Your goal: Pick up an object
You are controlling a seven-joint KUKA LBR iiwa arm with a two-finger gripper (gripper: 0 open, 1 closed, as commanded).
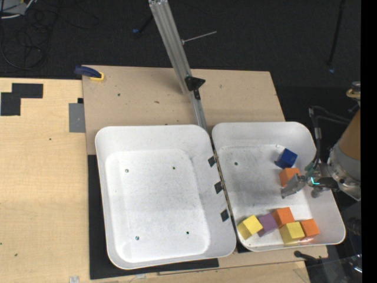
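Note:
The right bin holds several small blocks. A blue cube lies near its right wall, and an orange cube sits just below it. My gripper reaches in from the right, low over the bin floor, right up against the lower side of that orange cube. Whether it touches the cube I cannot tell. Along the bin's near edge sit a yellow block, a purple block, an orange block, a second yellow block and another orange block.
The left bin sits beside the right one, with black clips along the shared wall. A slanted aluminium rail rises behind the bins. The arm's wrist hangs over the right bin's right rim.

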